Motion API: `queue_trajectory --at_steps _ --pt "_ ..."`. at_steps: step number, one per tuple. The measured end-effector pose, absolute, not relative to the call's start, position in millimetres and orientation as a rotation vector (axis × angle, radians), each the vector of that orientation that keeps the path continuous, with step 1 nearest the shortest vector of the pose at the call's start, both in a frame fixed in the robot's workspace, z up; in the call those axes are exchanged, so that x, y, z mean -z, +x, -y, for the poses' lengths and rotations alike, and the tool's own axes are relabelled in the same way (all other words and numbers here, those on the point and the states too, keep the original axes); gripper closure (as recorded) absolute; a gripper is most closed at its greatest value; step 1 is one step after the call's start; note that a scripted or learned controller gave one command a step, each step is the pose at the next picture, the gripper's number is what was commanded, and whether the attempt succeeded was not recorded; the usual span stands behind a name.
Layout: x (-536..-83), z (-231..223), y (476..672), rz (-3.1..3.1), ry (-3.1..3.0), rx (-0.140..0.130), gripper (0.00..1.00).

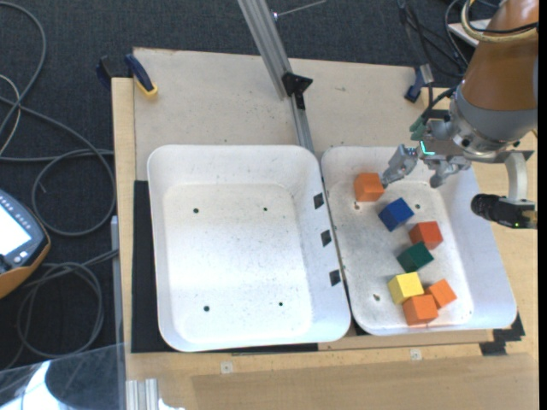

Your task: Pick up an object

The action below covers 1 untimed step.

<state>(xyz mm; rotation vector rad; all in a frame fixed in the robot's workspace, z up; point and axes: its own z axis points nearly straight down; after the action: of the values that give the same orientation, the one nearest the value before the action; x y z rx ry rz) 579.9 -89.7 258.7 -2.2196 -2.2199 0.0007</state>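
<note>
6 blocks (416, 256) in the right bin (487, 267), gripper (421, 168) above them, fingers spread wide, nothing between.

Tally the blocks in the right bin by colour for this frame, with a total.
Orange blocks: 3
Red-orange block: 1
Blue block: 1
Green block: 1
Yellow block: 1
Total: 7, all in the right bin.
</note>
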Motion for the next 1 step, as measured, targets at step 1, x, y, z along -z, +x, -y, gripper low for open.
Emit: queue_trajectory --at_steps 1 --pt "-196.0 84.9 580.6 2.217 -2.217 -0.007 0.0"
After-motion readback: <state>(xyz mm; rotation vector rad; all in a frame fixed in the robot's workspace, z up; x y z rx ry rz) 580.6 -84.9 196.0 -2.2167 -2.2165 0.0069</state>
